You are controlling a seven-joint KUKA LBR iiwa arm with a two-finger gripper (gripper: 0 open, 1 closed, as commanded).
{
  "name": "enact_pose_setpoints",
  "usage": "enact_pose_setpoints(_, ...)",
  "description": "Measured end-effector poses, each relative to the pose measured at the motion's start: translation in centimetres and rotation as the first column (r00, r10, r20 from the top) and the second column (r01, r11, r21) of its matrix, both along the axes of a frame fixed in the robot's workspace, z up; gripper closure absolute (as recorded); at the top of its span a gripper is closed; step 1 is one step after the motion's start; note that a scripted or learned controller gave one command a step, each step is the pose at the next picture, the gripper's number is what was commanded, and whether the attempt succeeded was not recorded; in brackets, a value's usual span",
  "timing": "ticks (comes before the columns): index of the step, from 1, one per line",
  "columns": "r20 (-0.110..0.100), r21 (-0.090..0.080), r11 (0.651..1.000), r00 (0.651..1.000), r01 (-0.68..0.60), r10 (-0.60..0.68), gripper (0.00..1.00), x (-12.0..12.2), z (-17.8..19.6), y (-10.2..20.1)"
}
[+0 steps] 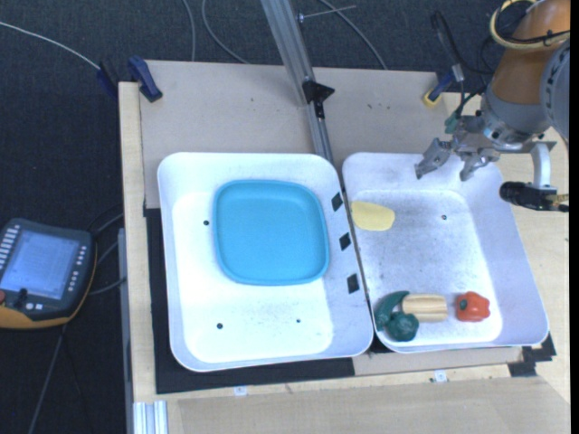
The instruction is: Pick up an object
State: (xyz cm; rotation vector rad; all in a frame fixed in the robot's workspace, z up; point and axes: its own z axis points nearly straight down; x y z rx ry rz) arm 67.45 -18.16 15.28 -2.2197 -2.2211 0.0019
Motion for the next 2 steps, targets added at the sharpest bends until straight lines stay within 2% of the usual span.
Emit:
enact_pose_setpoints(1,0.004,-0.001,1.0,1.0,0.0,0.0,1.0,0.1,1.3,0.0)
enact_pose_setpoints(2,0.007,-0.001,1.0,1.0,0.0,0.0,1.0,-0.8,6.5,0.0)
